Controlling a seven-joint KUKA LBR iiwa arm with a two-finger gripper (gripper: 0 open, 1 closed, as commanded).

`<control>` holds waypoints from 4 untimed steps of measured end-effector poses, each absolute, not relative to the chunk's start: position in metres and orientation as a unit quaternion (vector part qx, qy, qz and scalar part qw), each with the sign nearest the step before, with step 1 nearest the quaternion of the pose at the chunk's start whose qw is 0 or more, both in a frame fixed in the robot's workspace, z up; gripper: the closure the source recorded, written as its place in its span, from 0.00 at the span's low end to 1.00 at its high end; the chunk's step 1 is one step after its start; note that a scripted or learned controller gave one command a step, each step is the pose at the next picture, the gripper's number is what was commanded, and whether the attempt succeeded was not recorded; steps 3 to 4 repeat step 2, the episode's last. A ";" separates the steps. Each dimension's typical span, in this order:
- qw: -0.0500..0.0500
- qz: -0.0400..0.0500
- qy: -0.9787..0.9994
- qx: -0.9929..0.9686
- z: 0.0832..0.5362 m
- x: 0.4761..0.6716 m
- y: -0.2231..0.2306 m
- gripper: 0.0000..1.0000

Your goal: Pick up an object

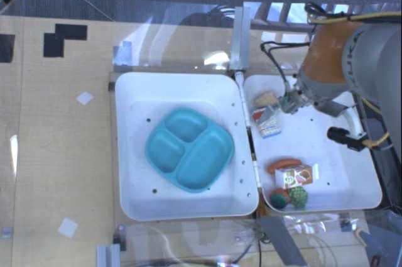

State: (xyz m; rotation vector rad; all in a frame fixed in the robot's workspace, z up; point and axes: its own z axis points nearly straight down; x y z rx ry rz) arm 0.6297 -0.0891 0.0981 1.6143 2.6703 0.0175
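Arm over the right bin point(352, 196).
The pincer point(290, 102) hangs near a box point(269, 124); its opening cannot be told. A blue plate point(190, 149) lies in the left bin point(135, 134).

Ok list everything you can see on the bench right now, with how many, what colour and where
white bins: two, white, side by side on the bench
divided plate: one, blue, middle of the left bin
bread piece: one, tan, top left of the right bin
small carton: one, white with red and blue print, below the bread piece
sausage: one, orange-red, lower right bin
juice box: one, white and orange, just below the sausage
small toy foods: two, orange and green, bottom left corner of the right bin
gripper: one, grey, beside the small carton
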 end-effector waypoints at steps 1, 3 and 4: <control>0.011 0.005 0.837 0.547 0.097 0.565 -0.134 0.00; 0.013 0.007 0.817 0.577 0.096 0.518 -0.098 0.00; 0.013 0.007 0.817 0.577 0.096 0.518 -0.098 0.00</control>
